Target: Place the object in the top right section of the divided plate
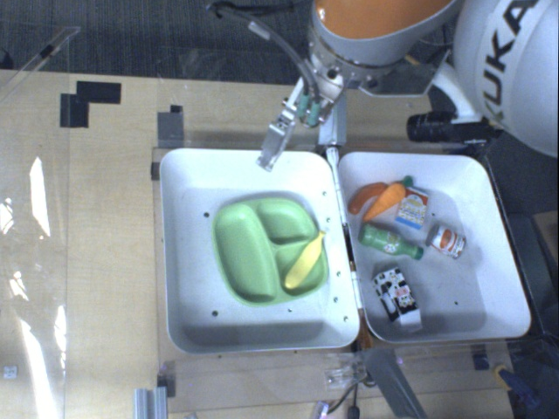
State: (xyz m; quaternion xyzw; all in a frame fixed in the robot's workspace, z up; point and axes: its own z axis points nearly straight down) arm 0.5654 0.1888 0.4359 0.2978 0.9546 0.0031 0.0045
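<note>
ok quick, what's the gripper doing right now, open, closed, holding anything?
Gripper: above the far edge of the left bin; open or closed cannot be told, and nothing shows between its fingers.

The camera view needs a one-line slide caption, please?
KUKA arm's claw above the left bin; a banana lies on the green divided plate.

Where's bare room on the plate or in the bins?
The plate's big left section and small top right section are bare; the banana fills the bottom right one. The left bin is bare around the plate. The right bin is crowded centrally, bare at its lower right.
</note>
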